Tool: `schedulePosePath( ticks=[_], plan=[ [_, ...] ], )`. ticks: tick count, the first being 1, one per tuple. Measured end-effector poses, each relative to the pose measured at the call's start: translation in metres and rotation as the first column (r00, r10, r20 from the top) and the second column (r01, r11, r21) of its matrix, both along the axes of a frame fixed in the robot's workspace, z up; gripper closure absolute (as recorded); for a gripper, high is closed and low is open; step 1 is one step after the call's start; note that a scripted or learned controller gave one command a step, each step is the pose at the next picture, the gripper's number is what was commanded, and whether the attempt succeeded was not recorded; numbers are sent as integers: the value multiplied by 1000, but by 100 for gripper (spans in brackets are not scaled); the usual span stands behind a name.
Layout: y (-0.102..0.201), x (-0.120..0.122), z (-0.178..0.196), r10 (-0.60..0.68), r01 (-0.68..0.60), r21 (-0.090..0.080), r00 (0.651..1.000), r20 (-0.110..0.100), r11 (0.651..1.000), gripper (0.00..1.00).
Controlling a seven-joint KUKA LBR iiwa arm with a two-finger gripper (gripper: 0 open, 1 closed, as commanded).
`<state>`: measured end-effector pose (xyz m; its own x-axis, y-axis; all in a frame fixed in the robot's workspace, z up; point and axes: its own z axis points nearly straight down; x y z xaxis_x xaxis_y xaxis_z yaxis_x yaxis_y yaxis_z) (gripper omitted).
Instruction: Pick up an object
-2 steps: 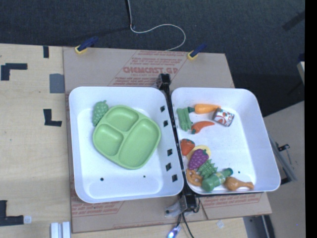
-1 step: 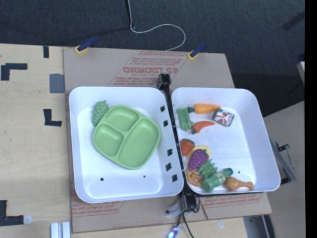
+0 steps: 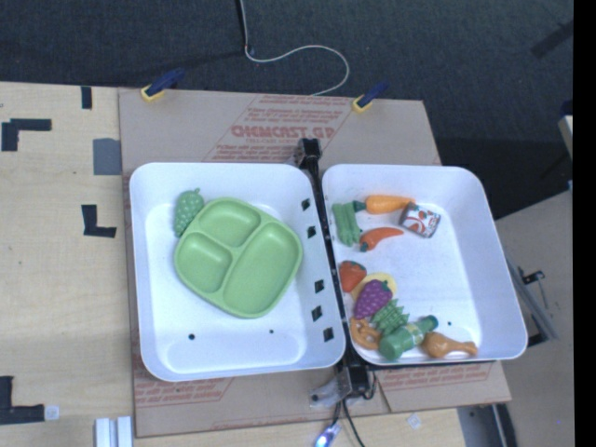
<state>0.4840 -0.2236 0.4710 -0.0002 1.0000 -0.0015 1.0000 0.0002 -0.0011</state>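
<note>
Two shallow white bins side by side on the bench (image 3: 56,250). Left bin (image 3: 154,343): green divided plate (image 3: 239,257), green grape bunch (image 3: 188,209) touching its upper left edge. Right bin (image 3: 466,268): carrot (image 3: 388,203), small red-and-white can (image 3: 420,220) just beside it, green pods (image 3: 345,223), orange pepper (image 3: 380,237), tomato (image 3: 351,275), purple grapes (image 3: 371,298), green and orange toy foods crowded at the lower left corner. Pincer state: cannot tell.

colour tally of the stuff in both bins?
Green: 5, the plate, grapes, beans, a leafy piece, a bottle-like piece
Orange: 4, carrot, pepper, two pieces
Red: 1
Purple: 1
Yellow: 1
Red-white can: 1
Total: 13
</note>
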Motion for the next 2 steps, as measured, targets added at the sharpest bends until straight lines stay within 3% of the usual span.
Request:
schedulePosePath(
  ticks=[2],
  plan=[
    [0, 0, -48, 0, 0, 0, 1000, -1, 1000, 100]
  ],
)
